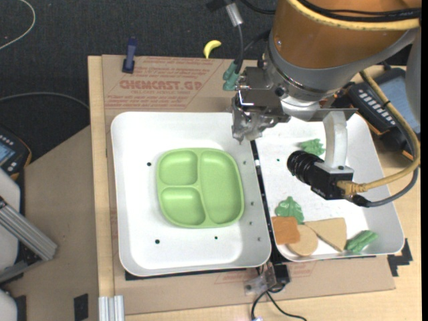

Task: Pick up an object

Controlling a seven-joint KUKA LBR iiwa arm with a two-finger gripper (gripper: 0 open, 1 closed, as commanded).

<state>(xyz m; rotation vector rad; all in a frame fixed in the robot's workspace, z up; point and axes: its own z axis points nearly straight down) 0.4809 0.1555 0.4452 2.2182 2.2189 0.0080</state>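
Hand (246,131) above the bins' shared edge; whether open or closed cannot be told.
Toy food pieces (304,236) lie in the right bin (384,216); green plate (200,186) fills the left; nothing lifted yet.

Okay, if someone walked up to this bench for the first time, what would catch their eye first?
Probably the green divided plate, lying alone in the left bin. Next, the big orange-banded arm looming over the right bin, its tool near the seam between the bins. Green, orange and tan toy food pieces cluster along the right bin's near edge.
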